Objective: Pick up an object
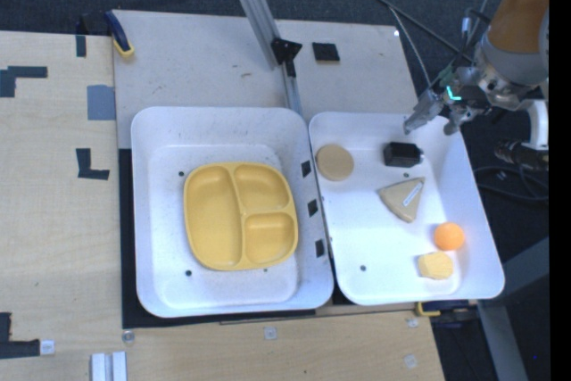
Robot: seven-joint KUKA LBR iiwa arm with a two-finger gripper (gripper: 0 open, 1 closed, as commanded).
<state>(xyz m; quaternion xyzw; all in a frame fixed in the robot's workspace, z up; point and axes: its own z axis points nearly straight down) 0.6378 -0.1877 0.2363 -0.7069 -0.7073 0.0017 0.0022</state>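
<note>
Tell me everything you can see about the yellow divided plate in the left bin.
The yellow divided plate looks like matte moulded plastic, a rounded rectangle with raised ridges splitting it into three compartments: one long section on its left, two smaller ones on its right. It lies flat, slightly rotated, near the middle of the left bin. It rests on the bin floor, nothing lies in it, and nothing else touches it.

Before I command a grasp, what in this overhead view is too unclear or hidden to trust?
- Gripper: small and blurred at the right bin's top edge; finger spacing unreadable.
- Arm: cut off by the frame's right edge.
- Black block: too small to identify.
- Yellow divided tray: underside and the left bin's floor beneath it hidden.
</note>
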